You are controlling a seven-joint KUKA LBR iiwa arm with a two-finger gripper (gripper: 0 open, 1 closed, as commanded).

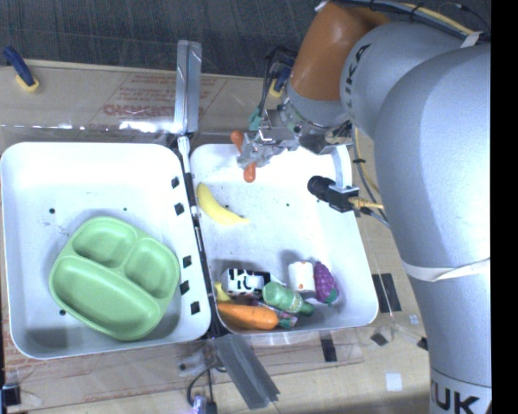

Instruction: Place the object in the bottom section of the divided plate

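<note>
Fingers of the gripper point(252, 155) pinch a small orange-red sausage-like object point(249, 172) above the right bin point(350, 257). You're mid-carry; next, swing left to the green divided plate point(112, 274) and lower into its bottom section.

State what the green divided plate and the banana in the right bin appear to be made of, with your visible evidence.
Green divided plate: probably moulded plastic with a matte finish, judging by its uniform pale green, rounded ridges and soft, dull highlights.

Banana: likely a plastic toy, since its yellow is even and unblemished and the surface looks smooth. Real fruit cannot be ruled out at this resolution.
</note>
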